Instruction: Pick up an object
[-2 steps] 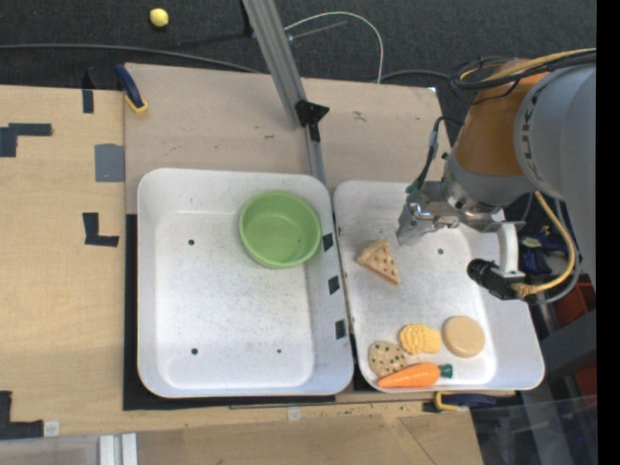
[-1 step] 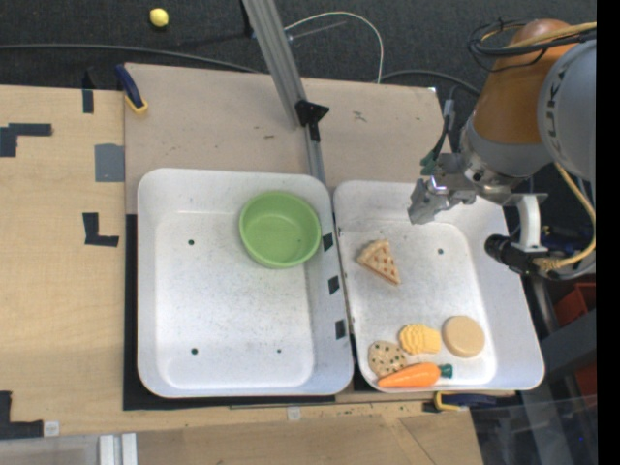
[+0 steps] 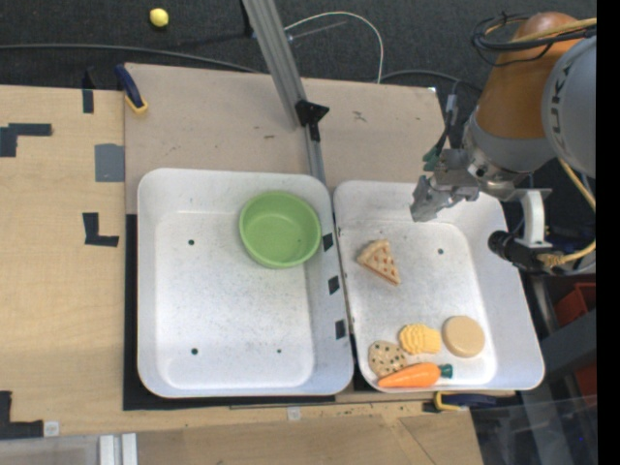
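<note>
The right bin [image 3: 494, 260] holds a tan pizza-slice toy [image 3: 380, 261] near its left side. Along its front edge lie a brown cookie [image 3: 386, 357], a yellow corn piece [image 3: 418, 338], a round tan biscuit [image 3: 464, 336] and an orange carrot [image 3: 413, 376]. My gripper [image 3: 427, 204] hangs over the back of the right bin, to the right of and behind the pizza slice, with nothing visible between its fingers. A green bowl [image 3: 280, 229] sits at the back right of the left bin [image 3: 184, 289].
A grey metal pole [image 3: 281, 56] slants from the top of the view down to the divide between the bins. A blue-and-yellow clamp [image 3: 131, 90] grips the back left corner of the board. A small yellow ball [image 3: 159, 16] lies on the dark floor beyond.
</note>
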